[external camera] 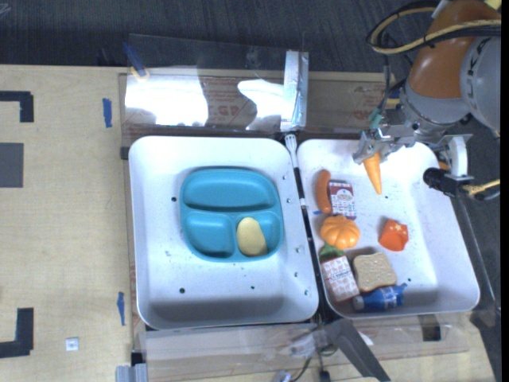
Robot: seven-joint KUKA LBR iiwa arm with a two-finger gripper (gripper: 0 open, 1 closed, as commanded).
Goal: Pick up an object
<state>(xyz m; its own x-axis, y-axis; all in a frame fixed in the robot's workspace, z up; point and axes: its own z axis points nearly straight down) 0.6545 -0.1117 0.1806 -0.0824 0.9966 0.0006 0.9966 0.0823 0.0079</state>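
Observation:
An orange carrot [374, 175] hangs point-down over the back of the right bin [453, 237]. Its top sits between the fingers of my gripper [372, 151], which is shut on it. The grey arm with its orange band [441, 54] reaches in from the upper right. Below in the same bin lie a sausage [322, 191], a small red-and-white carton [342, 199], an orange pumpkin [339, 231], a red pepper [393, 235], a bread slice [374, 270], a second carton [338, 277] and a blue bottle [383, 298].
The left bin [151, 213] holds a blue divided plate [227, 205] with a yellow lemon [251, 235] in its lower right compartment. A clear plastic panel [207, 102] stands behind the left bin. Cables [398, 22] loop near the arm.

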